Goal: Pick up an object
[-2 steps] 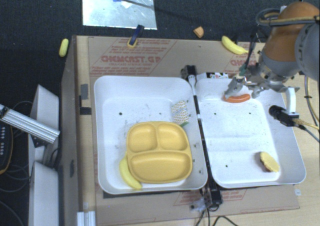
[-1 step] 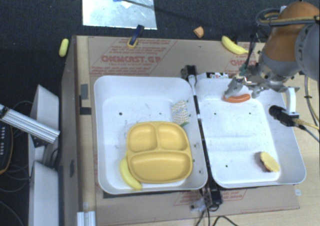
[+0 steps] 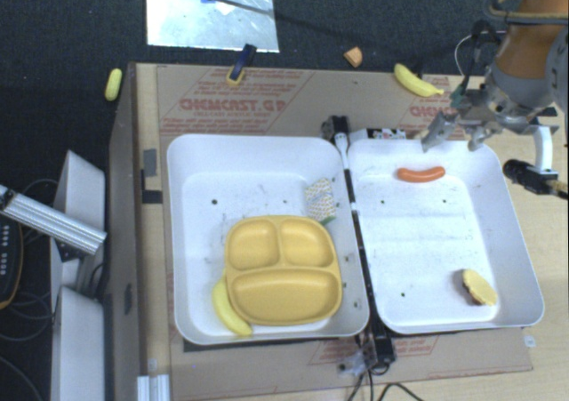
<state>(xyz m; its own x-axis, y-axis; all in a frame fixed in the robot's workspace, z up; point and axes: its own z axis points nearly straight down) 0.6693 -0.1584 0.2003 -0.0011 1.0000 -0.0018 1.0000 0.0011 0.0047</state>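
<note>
While the grey arm with the orange band (image 3: 532, 30) reaches in from 3 o'clock, its jaws (image 3: 459, 134) hang over the far rim of the right shallow white bin (image 3: 444, 301), at about 1 o'clock of that bin. Two fingers (image 3: 436, 137) spread apart, nothing between them, so jaws wide, holding nothing.

Right bin contents: orange sausage-shaped toy (image 3: 420, 174) near the far wall at 12 o'clock, just below the jaws but not touching; small yellow-and-brown bun-like piece (image 3: 478, 287) at 5 o'clock, well apart from the sausage.

Left shallow white bin (image 3: 196, 168): yellow three-compartment plastic plate (image 3: 283, 268) at 6 o'clock; yellow toy banana (image 3: 229, 308) touching the plate's 8 o'clock edge; pale crumpled mesh item (image 3: 321, 200) at 2 o'clock, beside the bin divider.

Outside the bins, on the cardboard-covered table (image 3: 222, 101): second yellow banana (image 3: 416, 81) at 12 o'clock beyond the right bin, near the jaws; small orange chunk (image 3: 354, 56) further out on the dark floor; yellow corn-like piece (image 3: 113, 84) at 10 o'clock off the table edge.
</note>
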